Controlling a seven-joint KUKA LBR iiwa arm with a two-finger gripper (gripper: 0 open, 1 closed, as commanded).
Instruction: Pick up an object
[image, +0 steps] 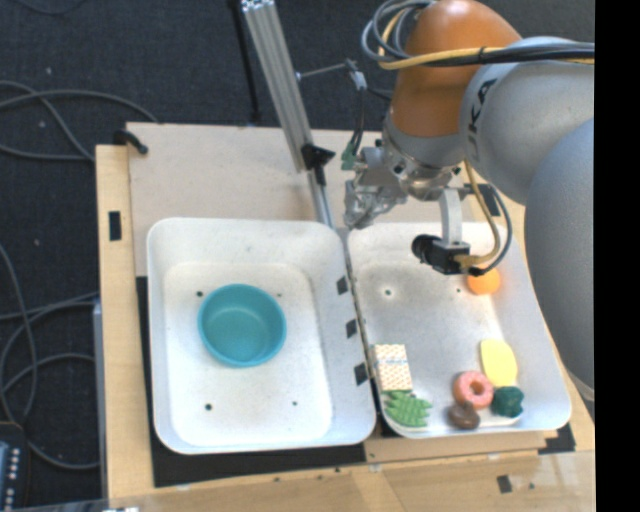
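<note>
Camera view: fingers (362, 212) indistinct, perhaps shut.

Two shallow white bins sit side by side on the surface (220, 170). The left bin (175, 250) holds a teal bowl (241, 324), upright, near its middle. The right bin (430, 310) carries its things along its near edge and right side: a cracker-like square (392, 366) against the dividing wall, a green leafy piece (407, 408) just below it, a pink doughnut (472, 388) touching a brown doughnut (464, 416), a dark green lump (508, 402) beside them, and a yellow piece (498, 360) above. An orange ball (484, 282) lies near the right wall. The grey arm (540, 110) reaches in over the far edge; its pincer (362, 208) hangs above the far end of the dividing wall, with nothing visible between its fingers.
</note>
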